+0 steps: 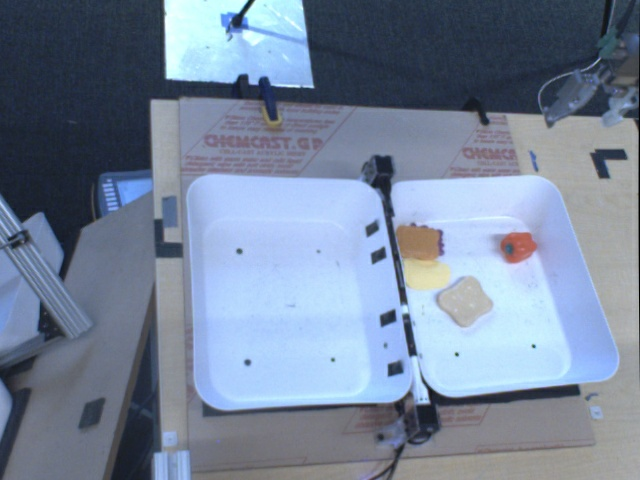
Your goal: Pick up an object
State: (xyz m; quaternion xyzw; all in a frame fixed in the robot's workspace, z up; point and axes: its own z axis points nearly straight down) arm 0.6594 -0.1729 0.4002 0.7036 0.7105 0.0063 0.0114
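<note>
Well, pincer (603, 83) top right, off rt bin (525, 323); spread or not, can't tell. Red item (517, 247) inside.

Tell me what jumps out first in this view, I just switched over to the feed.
The small cluster of toy food in the right bin draws the eye: a red-orange pepper toward the far right, and near the divider a brown sandwich-like piece, a yellow slice and a tan toast piece close together. Beyond the bins, a shiny silver sheet lies on the dark floor at the top.

Bench (560, 158) bearing two white bins (290, 293)
</note>
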